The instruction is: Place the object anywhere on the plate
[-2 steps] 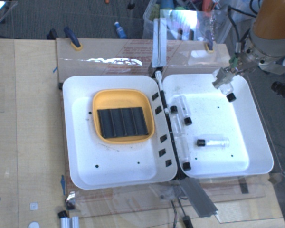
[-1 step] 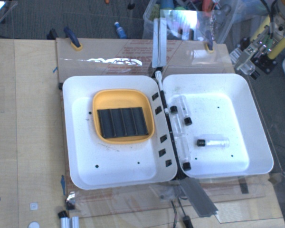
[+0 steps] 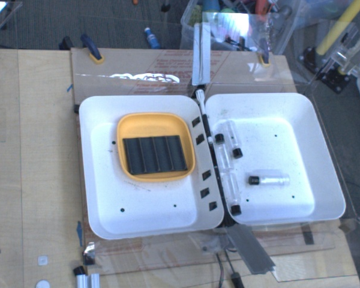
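A dark ridged block [image 3: 154, 153] lies on the yellow plate [image 3: 127, 131] in the left bin [image 3: 96, 179]. Clear tubes [image 3: 268, 180] lie in the right bin [image 3: 312, 161]. The hand's state cannot be told.

Around the bins: clutter on and beyond the bench

A clear plastic tub [image 3: 246, 11] of colourful odds and ends stands far, right of centre; a blue-handled clamp [image 3: 91, 48] sits at the far left, and a grey flat plate [image 3: 250, 252] lies near, below the two white bins [image 3: 96, 179].
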Available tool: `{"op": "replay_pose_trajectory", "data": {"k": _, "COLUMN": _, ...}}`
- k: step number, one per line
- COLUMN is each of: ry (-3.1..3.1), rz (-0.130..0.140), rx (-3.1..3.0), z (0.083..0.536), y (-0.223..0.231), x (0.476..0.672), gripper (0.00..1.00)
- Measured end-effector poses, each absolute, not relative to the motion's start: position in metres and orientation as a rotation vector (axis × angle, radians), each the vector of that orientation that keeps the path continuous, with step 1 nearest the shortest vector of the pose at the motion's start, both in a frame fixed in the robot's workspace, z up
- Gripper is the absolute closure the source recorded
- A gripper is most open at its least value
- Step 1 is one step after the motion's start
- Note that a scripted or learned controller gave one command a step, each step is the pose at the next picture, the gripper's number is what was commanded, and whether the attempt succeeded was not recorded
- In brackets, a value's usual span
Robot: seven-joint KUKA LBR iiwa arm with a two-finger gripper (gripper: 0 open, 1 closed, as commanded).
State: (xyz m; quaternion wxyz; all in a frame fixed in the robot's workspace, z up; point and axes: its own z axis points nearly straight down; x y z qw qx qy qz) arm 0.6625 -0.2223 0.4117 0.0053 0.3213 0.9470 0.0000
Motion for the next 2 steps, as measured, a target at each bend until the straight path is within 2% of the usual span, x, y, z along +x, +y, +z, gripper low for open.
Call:
{"op": "replay_pose_trajectory", "data": {"k": 1, "ry": 3.026, "rz": 0.001, "rx": 0.805, "z": 0.437, "y": -0.2212, "x": 0.6589, "gripper": 1.0}}
{"op": "replay_pose_trajectory", "data": {"k": 2, "ry": 3.125, "rz": 0.001, "rx": 0.256, "z": 0.4373, "y": -0.2217, "x": 0.6535, "gripper": 1.0}}
